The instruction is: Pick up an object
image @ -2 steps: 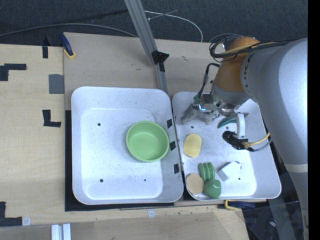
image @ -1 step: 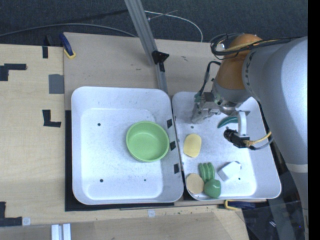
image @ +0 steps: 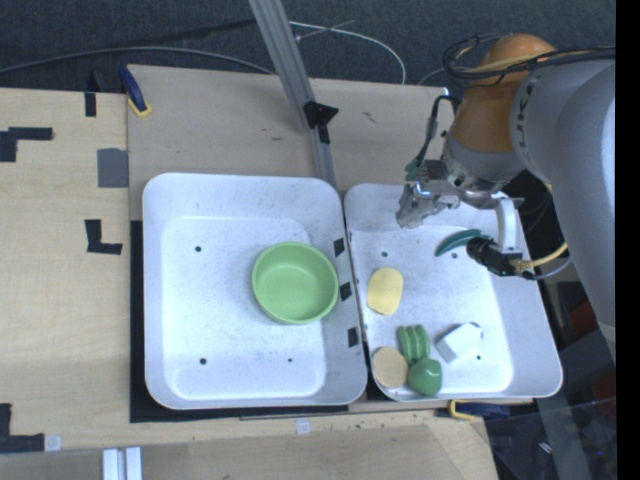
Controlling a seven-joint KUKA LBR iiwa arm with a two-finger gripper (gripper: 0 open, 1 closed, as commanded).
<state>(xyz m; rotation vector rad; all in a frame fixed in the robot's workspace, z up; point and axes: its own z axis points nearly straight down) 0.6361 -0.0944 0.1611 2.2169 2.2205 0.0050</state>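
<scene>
Counter of pale wood carries two shallow white bins side by side. Left bin holds a green bowl, upright near its right wall. Right bin holds the smaller things: a pale yellow piece near its left wall, a tan round piece at its front left corner, a green ribbed object just beside that, a white block to the right of it, and a thin dark green curved piece farther back. The grey arm reaches in from the right, and its hand hangs over the right bin's back left corner, with nothing seen between its fingers; how wide they stand cannot be told.
</scene>
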